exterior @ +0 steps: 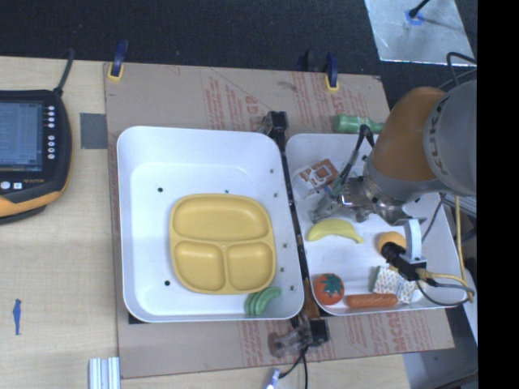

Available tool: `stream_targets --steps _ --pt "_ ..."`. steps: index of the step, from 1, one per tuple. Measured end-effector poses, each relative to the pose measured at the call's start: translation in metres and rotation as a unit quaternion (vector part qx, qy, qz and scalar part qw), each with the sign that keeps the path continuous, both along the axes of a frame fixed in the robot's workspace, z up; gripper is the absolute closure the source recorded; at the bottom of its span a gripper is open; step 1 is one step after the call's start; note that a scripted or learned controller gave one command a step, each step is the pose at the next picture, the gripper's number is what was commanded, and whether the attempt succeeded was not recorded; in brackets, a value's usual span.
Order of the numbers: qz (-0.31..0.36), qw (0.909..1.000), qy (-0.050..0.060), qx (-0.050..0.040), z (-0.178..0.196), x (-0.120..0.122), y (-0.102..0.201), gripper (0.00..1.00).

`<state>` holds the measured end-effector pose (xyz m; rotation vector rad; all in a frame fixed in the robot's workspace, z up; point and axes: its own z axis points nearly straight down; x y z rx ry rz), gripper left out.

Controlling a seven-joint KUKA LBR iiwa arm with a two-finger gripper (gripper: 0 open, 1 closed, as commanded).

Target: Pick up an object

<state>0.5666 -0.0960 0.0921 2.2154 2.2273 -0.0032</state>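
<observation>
My gripper (331, 204) hangs low over the upper left part of the right bin (442, 245), at the end of the grey and orange arm (413, 148). It sits just above a yellow banana (334, 231) and just below a brown and white packet (316, 173). Further down the same bin lie a red tomato-like toy (328, 288), a red sausage (371, 301), an orange piece (391, 241) and a patterned packet (393, 284). Nothing shows as lifted.
The left bin (142, 177) holds a yellow divided plate (220, 241) and a green toy (263, 300) at its lower right corner. A tablet-like pendant (28, 152) lies at the far left of the bench. Cables (442, 282) trail over the right bin's lower right.
</observation>
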Motion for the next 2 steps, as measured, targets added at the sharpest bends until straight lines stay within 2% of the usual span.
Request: stream_targets --steps 1,2 --pt "0.000 1.0000 0.002 0.0007 -0.001 -0.038 0.002 0.00" --pt "-0.001 1.0000 -0.001 0.0002 0.113 0.013 -0.030 0.00"
